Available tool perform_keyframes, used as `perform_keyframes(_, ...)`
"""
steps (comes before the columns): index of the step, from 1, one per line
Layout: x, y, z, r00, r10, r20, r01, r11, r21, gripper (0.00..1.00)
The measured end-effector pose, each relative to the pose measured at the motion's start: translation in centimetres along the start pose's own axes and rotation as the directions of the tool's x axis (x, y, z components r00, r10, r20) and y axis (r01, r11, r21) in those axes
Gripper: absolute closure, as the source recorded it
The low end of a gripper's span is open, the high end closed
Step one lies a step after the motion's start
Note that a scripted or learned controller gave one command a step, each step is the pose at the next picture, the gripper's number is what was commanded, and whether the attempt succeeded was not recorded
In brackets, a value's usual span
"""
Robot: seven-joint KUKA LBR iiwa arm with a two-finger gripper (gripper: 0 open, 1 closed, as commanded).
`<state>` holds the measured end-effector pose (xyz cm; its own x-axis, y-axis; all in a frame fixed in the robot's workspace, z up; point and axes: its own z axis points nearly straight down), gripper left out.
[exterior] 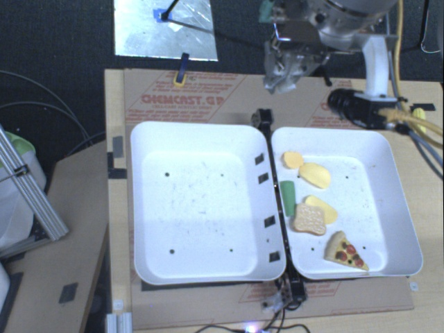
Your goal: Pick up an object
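Presently my claw (283, 75) hangs over the far edge of the bench, above the printed cardboard sheet (208, 96), just beyond the far left corner of the right bin (378, 186). It is blurred and seen from above: I cannot tell how far it is open, nor whether it has hold of anything. It stands apart from both bins and from their contents.

Findings, right bin:
- A small orange-yellow round piece (292, 160) lies nearest my claw, near the far left corner.
- A pale yellow oval piece (316, 175) lies just beside it, toward the near edge. I cannot tell whether the two touch.
- A green stick (287, 197) lies lengthwise along the left wall.
- A toast slice (309, 220) sits just beside the stick's near end and overlaps a second yellow piece (327, 210).
- A pizza slice (345, 251) lies close to the near edge, apart from the toast.

Findings, left bin (194, 186): dark specks and a few small dots mark its floor. Black clips (263, 179) sit along the wall it shares with the right bin.

Surroundings: a blue and yellow clamp (182, 70) grips the far edge of the cardboard. Beyond it, a shiny metal sheet (163, 16) lies on the dark floor. An aluminium rail (31, 189) slants past the bench's left edge.
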<state>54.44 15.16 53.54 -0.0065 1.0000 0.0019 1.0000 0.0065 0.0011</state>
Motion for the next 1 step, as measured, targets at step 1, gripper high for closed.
perform_keyframes(1, -5.59, -4.22, 14.48, 1.0, 0.011, 0.006, -0.011, 1.0, 0.016, 1.0)
